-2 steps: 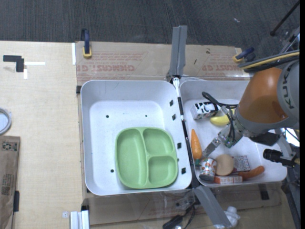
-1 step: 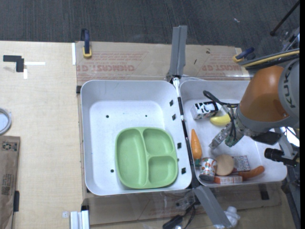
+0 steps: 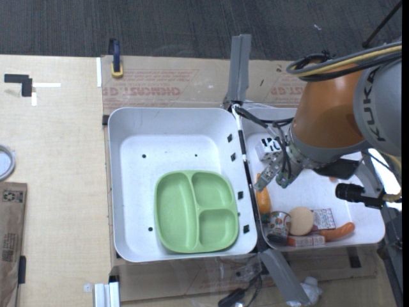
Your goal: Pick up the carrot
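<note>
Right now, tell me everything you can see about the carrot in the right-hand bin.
The carrot is a small, slim orange-red piece with a smooth, slightly glossy skin that looks like plastic. It lies flat and almost level near the front edge of the right bin, its right tip raised a little. Its left end meets the small white-and-red packet, just below a printed card. The gripper is up to its left, apart from it.
</note>
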